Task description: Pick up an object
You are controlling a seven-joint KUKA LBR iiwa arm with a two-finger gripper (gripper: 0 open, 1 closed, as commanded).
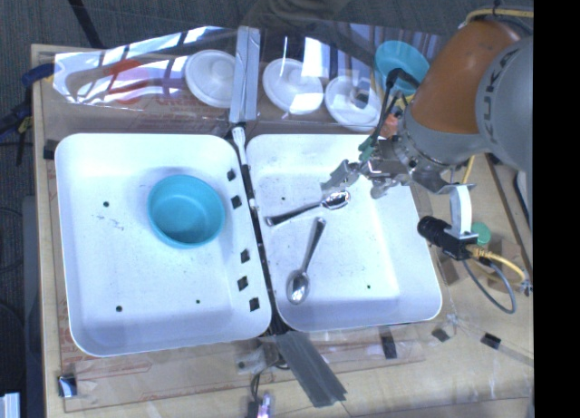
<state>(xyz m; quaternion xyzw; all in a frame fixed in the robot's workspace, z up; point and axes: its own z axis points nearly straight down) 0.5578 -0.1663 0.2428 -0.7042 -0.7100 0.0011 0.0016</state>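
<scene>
The arm [471, 81] dominates the scene, its grey and orange bulk leaning in from the right over the right bin [399, 285], and that bin is our landmark. Why so low and so far in? By the look of it, it is lining up on the cutlery inside.

Next in size, the left bin [91, 298], butted up against the right bin's left wall, with a row of small black clips along the seam. In it sits a blue bowl [187, 210], upright and well away from the action.

Beyond the right bin's far rim, a clear panel throws back reflections of white lids and a blue cup, nothing to grab there.

Now the gripper [349, 176], hovering over the upper middle of the right bin. Are its fingers spread or closed? I cannot tell; the metalwork blurs together at this angle. Nothing is visibly held between them.

Just beneath it, the upper spoon [308, 208] lies flat, its bowl end right under the gripper tip, handle running down-left toward the seam. That is my pick for the target. It is thin and lying flush with the floor, so it could slip away easily.

Smallest, the lower spoon [306, 260] sits in the middle of the right bin, bowl end toward the near rim, handle angling up toward its partner but apart from it.
</scene>
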